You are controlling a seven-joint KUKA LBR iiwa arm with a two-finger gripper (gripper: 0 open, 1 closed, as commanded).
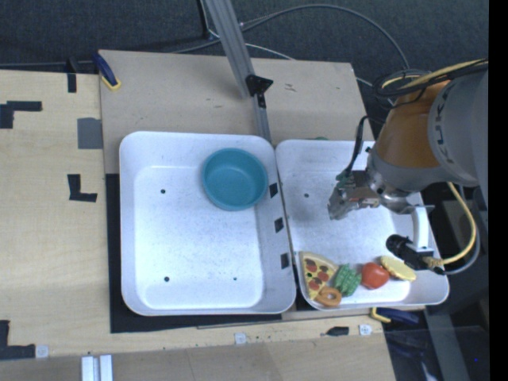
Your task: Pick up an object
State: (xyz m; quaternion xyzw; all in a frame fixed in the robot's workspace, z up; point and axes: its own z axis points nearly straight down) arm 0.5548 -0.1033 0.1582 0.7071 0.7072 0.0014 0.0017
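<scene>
Four small toy foods line the right bin's (313,159) near edge: pizza slice (318,275), green piece (346,279), tomato (375,275), banana (398,268). The pincer (343,206) hovers above mid-bin; its opening cannot be told. A blue bowl (234,178) sits in the left bin (159,236).

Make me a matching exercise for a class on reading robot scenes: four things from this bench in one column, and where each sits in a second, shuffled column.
Things:
1. round blue plastic bowl
2. toy pizza slice with red toppings
3. small red toy tomato
4. grey two-finger gripper

Places:
A. over the middle of the right white bin
B. near edge of the right bin, at its left corner
C. far part of the left white bin
D. near edge of the right bin, right of the green toy

Pairs: 1-C, 2-B, 3-D, 4-A
</scene>
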